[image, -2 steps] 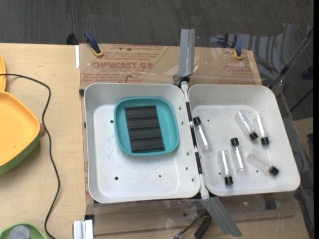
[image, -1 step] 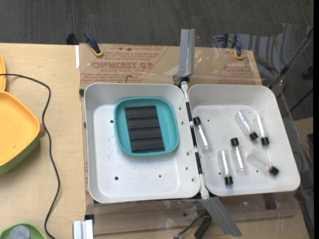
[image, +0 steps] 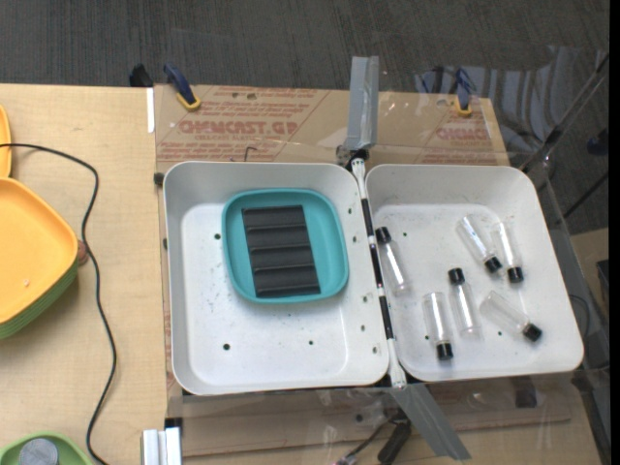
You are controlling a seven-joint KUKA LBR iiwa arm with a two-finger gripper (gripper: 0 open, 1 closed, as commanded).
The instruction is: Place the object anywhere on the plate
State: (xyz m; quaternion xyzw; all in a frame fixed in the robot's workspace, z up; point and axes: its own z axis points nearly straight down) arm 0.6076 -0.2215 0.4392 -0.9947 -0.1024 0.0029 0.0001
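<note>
Picking one vial from the right bin [image: 542, 211] comes first, in my judgement, because the teal plate [image: 286, 245] in the left bin [image: 194, 337] carries no vial yet, only its dark ribbed middle. The plate lies flat near the upper middle of its bin, so a drop from straight above its centre should land safely. About six clear vials with black caps lie scattered in the right bin. The vial by the dividing wall [image: 390, 258] is nearest to the plate but lies almost against the rim, which may block a finger. The vial in the middle [image: 462, 301] lies just beside another one. About the hand I cannot tell if it is released or clenched. On the counter [image: 116, 356] to the left lie an orange dish [image: 34, 260] and a black cable [image: 97, 260], well apart from the bins.
</note>
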